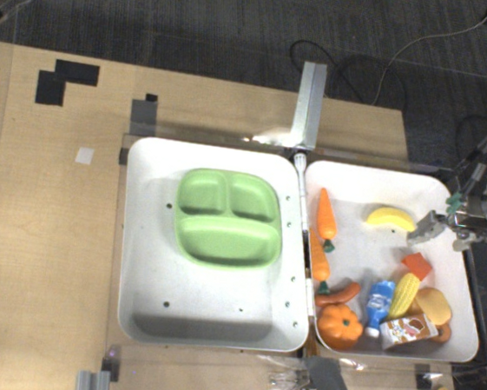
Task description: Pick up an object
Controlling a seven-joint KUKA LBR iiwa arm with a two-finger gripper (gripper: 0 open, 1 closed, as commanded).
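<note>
Banana (390,219) lies crosswise, tips down, just beside gripper (439,228)

Fixed overhead cam, slanted, both bins (136,221)

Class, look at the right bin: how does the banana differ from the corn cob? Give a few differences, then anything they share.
The banana is curved; the corn cob is straight. The banana lies crosswise near the bin's far side, apart from other items; the corn cob lies slanted, packed among toys nearer the front. The banana looks smooth; the corn cob looks ridged. Both are yellow toy foods in the right bin.
</note>
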